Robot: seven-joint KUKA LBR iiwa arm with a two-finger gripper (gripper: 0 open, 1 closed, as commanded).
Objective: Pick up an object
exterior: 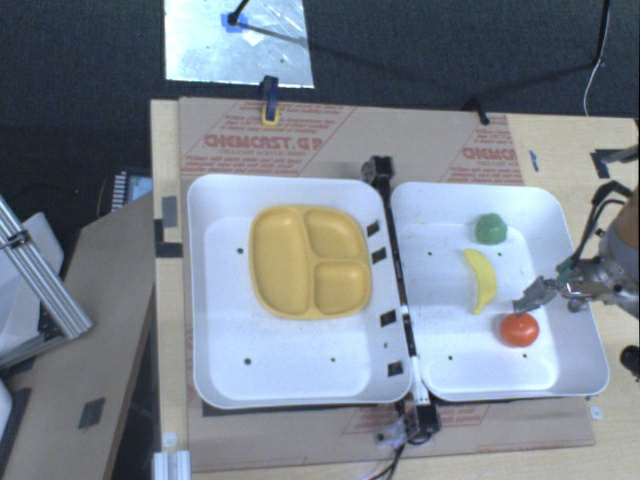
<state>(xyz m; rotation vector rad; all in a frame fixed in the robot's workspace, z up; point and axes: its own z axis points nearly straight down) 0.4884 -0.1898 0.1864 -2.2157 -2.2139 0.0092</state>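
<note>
Two white bins sit side by side on the bench. The left bin carries a yellow tray with three compartments, lying near the bin's middle, a little toward its far edge. The right bin carries three small things: a green ball near its far edge, a banana around its middle with its length running from the far edge toward the near edge, and a tomato toward the near right corner. The ball and banana lie near each other but apart; the tomato sits just beside the banana's near end, not touching it as far as can be told.

The arm comes in over the right edge of the right bin. The gripper points left, low over the bin floor, its tip just above the tomato and just right of the banana. One finger shows as a thin dark prong; how wide the tool stands cannot be told, and nothing is seen held in it.

A sheet of brown cardboard lies under both bins. On the dark floor beyond the bench's far edge lies a shiny square plate.
</note>
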